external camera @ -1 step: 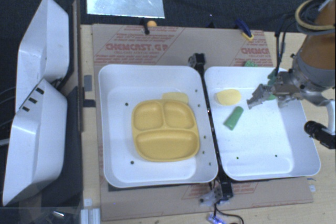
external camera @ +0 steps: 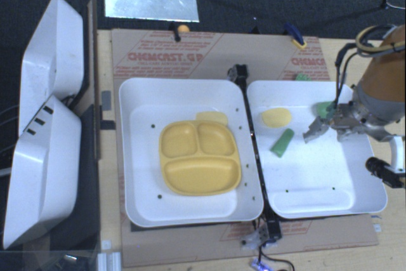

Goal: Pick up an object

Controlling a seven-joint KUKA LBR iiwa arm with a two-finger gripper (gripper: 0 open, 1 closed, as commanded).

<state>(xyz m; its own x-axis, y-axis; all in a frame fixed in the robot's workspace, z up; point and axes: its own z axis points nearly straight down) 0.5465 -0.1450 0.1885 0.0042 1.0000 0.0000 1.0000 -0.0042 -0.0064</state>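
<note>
Camera view: gripper (external camera: 317, 130) low over the right bin (external camera: 330, 200), reaching in from the right. Cannot tell whether set wide or narrow, the tip being small and blurred. Nearest candidates: a green stick (external camera: 282, 142) just to the gripper's left and a little nearer the camera, lying at a slant on the bin floor; a small green block (external camera: 325, 109) just behind the gripper, partly hidden by it, touching or apart not clear; a yellow disc (external camera: 276, 117) to the left, just beyond the stick. Well apart, further left in the other bin (external camera: 143, 136), a yellow tray (external camera: 200, 157) with a pale piece (external camera: 212, 117) at its far edge. Judged as the approach step, no grasp made yet. Best to choose the stick: free on all sides and narrow enough to span. Turn the wrist to close across its short width, not along its length; centre over its middle before descending; go down until close to the floor, then close and lift straight up. Avoid nudging the disc, and watch for the stick rolling away on contact.
</note>
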